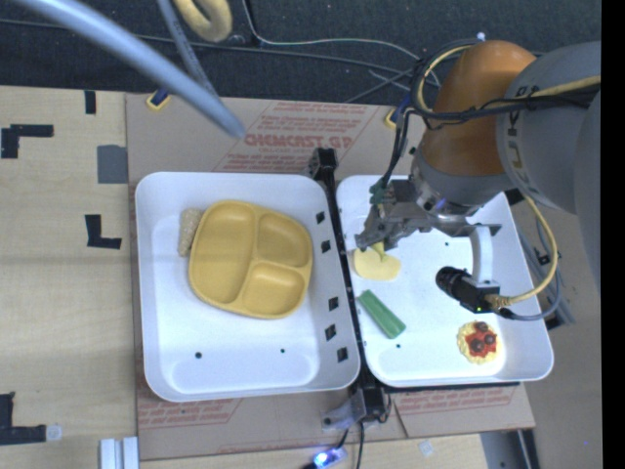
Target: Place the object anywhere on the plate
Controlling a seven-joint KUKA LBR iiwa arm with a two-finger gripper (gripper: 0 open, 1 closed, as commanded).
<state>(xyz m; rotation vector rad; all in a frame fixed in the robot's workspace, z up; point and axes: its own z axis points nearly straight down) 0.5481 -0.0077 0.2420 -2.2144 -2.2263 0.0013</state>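
A yellow three-compartment plate (pixel 250 259) lies in the left bin. In the right bin my gripper (pixel 376 239) reaches down at the left side, right over a pale yellow object (pixel 378 265) that lies on the bin floor. A green stick-shaped object (pixel 381 314) lies just below it, and a small round pizza-like piece (pixel 479 341) rests at the bin's lower right. The fingertips touch or nearly touch the top of the pale yellow object.
A tan, sponge-like piece (pixel 187 231) peeks out from under the plate's left edge. The black divider (pixel 333 262) separates the left bin (pixel 225 360) from the right bin (pixel 439 360). A grey pole (pixel 127 42) crosses the upper left.
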